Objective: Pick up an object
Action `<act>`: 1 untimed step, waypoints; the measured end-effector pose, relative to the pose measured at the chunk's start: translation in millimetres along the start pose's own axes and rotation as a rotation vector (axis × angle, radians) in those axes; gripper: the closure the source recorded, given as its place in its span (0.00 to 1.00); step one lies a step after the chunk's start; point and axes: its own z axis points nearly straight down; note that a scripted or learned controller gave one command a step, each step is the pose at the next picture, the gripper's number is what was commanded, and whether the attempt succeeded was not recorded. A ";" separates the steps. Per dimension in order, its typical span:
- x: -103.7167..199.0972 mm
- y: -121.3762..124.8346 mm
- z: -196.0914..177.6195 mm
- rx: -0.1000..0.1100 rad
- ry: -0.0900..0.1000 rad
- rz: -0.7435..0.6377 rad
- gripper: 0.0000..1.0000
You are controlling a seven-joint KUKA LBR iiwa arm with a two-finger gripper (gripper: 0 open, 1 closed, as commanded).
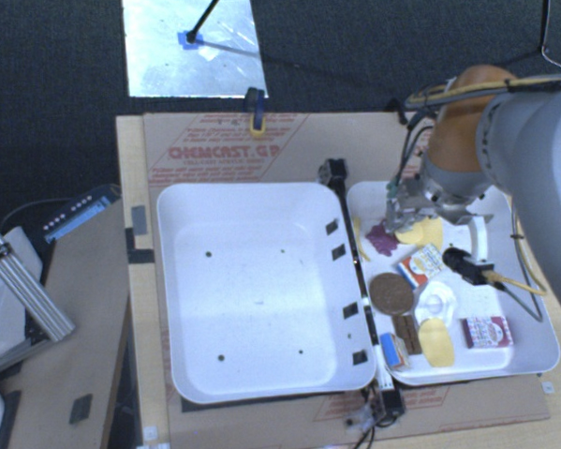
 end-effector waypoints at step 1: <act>0.0 -0.2 0.4 0.001 0.000 -0.001 0.00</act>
